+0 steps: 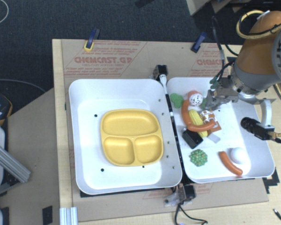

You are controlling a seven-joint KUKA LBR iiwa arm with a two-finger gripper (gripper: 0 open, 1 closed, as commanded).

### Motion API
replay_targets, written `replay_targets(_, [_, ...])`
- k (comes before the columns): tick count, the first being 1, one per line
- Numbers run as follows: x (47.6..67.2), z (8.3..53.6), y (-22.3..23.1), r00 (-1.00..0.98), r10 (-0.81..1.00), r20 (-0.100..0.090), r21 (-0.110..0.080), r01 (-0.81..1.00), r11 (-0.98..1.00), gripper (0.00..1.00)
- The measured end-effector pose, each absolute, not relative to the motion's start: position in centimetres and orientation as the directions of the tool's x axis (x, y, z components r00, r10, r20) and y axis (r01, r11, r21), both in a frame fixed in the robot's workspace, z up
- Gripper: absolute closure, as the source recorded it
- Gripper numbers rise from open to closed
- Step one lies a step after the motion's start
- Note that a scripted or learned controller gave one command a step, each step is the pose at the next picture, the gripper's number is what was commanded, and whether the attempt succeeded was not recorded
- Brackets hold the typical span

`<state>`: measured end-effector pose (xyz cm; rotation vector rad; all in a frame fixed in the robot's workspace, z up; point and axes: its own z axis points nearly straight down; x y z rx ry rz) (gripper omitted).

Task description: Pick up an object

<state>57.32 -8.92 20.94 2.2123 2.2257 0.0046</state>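
Presently the gripper (210, 110) sits low in the right bin (257, 146), over the toy corn cob (195, 118) and the curved orange sausage (192, 120) piled at bin centre-left; both look like light, stiff, smooth plastic, likely slippery; best taken across the cob's narrow width, mid-length; jaws: opening cannot be told, they blur into the clutter; nothing seen held; left bin (82, 125) carries a yellow divided tray (131, 137).
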Motion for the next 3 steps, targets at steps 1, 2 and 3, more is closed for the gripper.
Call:
replay_targets(1, [61.0,22.0,-3.6,-0.007,1.000,0.001,0.006,1.000,0.007,1.00])
replay_targets(2, [64.2,22.0,0.7,-0.006,1.000,0.000,0.006,1.000,0.006,1.00])
replay_targets(3, [62.9,22.3,-0.6,0.002,1.000,0.000,-0.003,1.000,-0.002,1.00])
